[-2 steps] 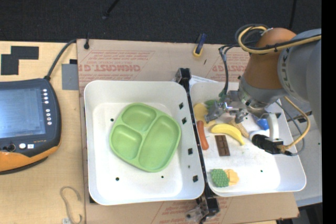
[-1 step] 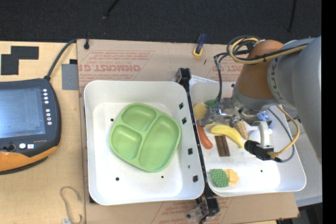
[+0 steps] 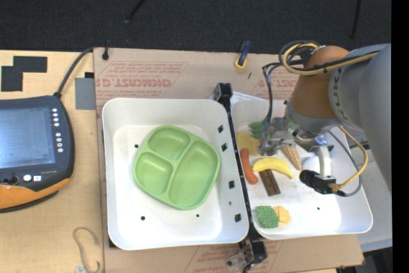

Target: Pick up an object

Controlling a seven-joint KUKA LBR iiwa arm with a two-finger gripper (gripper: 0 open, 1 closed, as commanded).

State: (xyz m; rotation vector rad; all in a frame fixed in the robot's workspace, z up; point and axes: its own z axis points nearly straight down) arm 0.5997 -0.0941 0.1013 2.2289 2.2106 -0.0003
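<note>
1. Starting at the near edge, the table (image 3: 57,233) is covered in brown cardboard, and a thin loop of cord (image 3: 86,246) lies on it near the left bin's front corner.
2. Closest item in the right bin (image 3: 358,217) is a green broccoli-looking piece (image 3: 268,217), touching a small yellow bit (image 3: 282,216) just beside it.
3. A bit further back in that bin there's a banana (image 3: 274,167) lying flat, with a brown bar (image 3: 270,183) poking out from under its near side and an orange-red sausage shape (image 3: 248,165) just left of it, next to the divider.
4. Left bin (image 3: 121,214) holds a green divided plate (image 3: 177,165), three compartments, sitting roughly in the middle.
5. The tool (image 3: 276,141) is down inside the right bin, just behind the banana and close to an ice cream cone-like piece (image 3: 292,153). Honestly cannot tell how its fingers are set or whether it has anything; it's a dark cluster of metal and cables from this angle.
6. Above it, the arm (image 3: 354,93) comes in from the right, orange band (image 3: 316,83) over the wrist, yellow and black cables looped around it.
7. A green object (image 3: 257,128) peeks out just left of the tool, towards the back of the bin.
8. Off to the far left sits a handheld control pendant (image 3: 32,147) with a screen, well apart from the bins.
9. At the back, a blue and yellow clamp (image 3: 243,55) grips the cardboard edge.
</note>
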